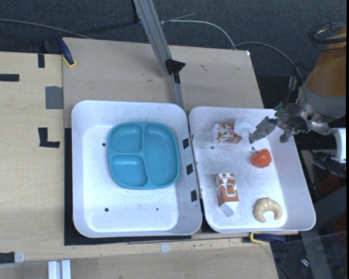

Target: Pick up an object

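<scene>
- The left bin (87,173) held a blue divided plate (143,154), lying flat toward its upper middle; it looked like a receiving place, well apart from anything the arm could reach just then.
- The right bin (296,208) held the pickable things: a small carton (225,133) near its upper left, with a pale white object (242,125) just beside it; a second carton (227,192) lower down; a croissant (267,208) near the lower right corner; a red tomato-like piece (261,157) right of centre.
- The gripper (271,130) hung over the bin's upper right, its fingers spread apart with nothing between them; it sat just above the red piece, so that was probably the target, though the carton and white object were also near.
</scene>
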`<move>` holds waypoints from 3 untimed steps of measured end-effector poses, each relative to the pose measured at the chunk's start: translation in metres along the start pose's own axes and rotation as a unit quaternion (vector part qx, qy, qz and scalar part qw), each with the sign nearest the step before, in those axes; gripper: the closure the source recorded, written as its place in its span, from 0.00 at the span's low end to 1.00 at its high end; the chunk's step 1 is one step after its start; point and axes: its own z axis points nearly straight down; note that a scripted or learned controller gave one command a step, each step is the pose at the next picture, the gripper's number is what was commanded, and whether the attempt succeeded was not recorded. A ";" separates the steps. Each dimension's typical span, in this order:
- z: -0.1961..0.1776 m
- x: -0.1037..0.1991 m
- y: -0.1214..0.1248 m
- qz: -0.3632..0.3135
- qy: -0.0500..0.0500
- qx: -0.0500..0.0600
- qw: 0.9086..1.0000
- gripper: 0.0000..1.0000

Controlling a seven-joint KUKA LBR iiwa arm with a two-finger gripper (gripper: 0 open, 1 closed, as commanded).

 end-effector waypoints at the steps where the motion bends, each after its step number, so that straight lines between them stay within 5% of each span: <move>1: 0.000 0.000 0.000 0.000 0.000 0.000 1.000 0.00; 3: 0.107 -0.003 0.011 0.000 0.000 0.001 1.000 0.00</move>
